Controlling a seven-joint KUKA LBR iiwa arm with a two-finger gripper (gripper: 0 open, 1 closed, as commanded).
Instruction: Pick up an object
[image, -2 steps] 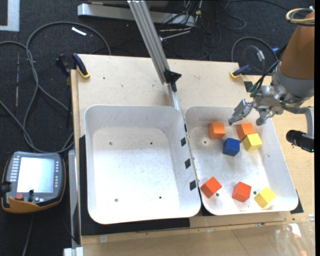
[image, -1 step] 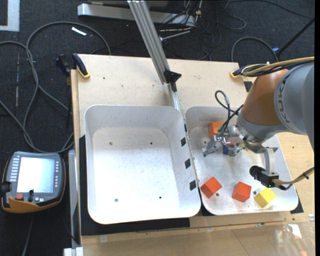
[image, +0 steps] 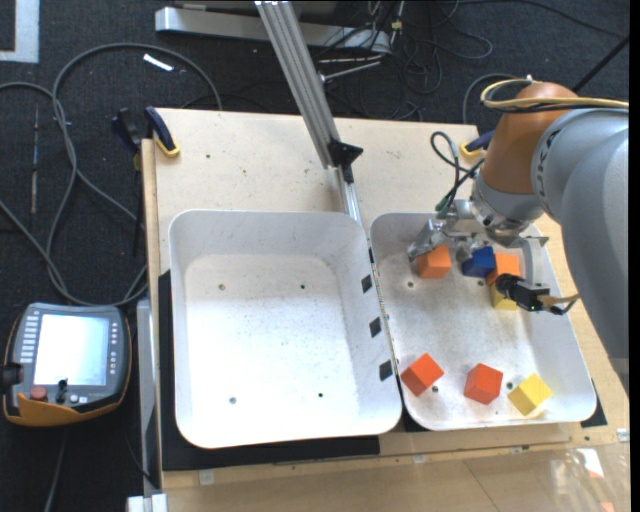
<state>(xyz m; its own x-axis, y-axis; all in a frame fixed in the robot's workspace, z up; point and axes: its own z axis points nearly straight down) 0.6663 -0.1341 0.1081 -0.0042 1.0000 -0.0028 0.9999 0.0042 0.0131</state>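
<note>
Though no readable writing shows, gripper (image: 437, 243) hangs over orange block (image: 433, 263); finger state unclear.

Grey arm (image: 590, 170), orange wrist band (image: 515, 135), yellow cable (image: 560, 98) looped above; gripper apparently metallic.

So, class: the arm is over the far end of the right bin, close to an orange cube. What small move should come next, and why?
Probably a short, straight lift to test the grasp. The gripper sits right at the small orange cube in the far end of the right white bin, with a blue block close beside it. Whether the cube is truly held cannot be told from here; lifting would show it.
</note>
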